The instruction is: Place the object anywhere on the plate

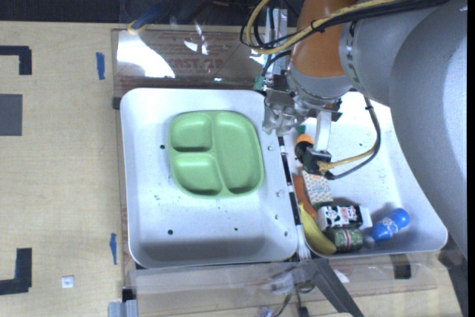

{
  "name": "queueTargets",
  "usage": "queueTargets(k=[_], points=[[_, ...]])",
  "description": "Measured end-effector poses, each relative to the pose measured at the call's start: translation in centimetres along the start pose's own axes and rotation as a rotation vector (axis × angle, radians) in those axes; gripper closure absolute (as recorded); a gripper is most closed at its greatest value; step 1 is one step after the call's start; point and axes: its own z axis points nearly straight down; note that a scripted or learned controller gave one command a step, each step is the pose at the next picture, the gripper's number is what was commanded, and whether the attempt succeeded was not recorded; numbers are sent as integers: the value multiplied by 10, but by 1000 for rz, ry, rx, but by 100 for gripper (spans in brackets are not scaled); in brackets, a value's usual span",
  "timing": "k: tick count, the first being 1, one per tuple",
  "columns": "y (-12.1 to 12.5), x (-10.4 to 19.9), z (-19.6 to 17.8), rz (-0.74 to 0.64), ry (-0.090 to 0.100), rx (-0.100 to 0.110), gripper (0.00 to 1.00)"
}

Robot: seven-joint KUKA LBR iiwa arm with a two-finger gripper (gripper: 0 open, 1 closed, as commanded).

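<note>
A light green divided plate lies in the left white bin, nothing on it. My gripper hangs under the orange-banded wrist, above the divider between the two bins, just right of the plate's upper right corner. Right below it, in the right bin, lies a small orange object, partly hidden by the gripper and its cables. I see nothing clearly held.
Along the right bin's left wall lie a patterned card box, a banana, a black-and-white carton, a green can and a blue object. The grey arm covers the right bin's far side.
</note>
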Motion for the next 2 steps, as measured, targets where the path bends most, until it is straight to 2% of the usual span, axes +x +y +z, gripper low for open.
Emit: queueTargets(k=[1, 2], points=[[-57, 32, -5, -105, -1, 5, 100], [22, 11, 10, -112, -2, 0, 100]])
